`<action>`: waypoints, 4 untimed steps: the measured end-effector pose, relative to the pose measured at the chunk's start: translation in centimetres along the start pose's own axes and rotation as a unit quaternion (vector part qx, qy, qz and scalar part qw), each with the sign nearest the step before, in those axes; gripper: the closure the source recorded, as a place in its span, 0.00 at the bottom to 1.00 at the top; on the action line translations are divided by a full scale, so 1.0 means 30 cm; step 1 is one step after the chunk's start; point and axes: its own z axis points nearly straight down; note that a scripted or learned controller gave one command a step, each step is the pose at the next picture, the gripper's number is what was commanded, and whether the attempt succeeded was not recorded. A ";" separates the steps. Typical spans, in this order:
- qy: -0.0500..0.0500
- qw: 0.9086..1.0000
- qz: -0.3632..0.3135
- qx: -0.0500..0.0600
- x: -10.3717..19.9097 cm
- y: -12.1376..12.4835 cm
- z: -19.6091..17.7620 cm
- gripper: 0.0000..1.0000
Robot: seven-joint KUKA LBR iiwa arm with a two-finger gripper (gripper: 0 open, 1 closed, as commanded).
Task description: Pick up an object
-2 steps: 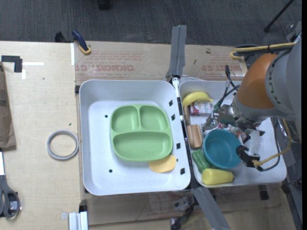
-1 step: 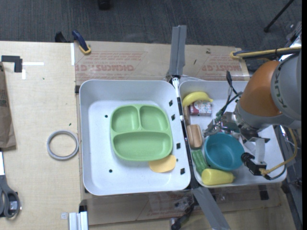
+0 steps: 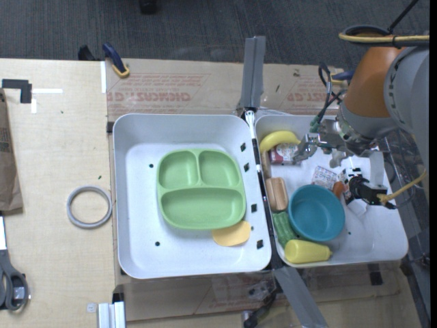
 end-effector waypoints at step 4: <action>0.000 1.000 0.011 0.000 0.093 -0.225 -0.127 1.00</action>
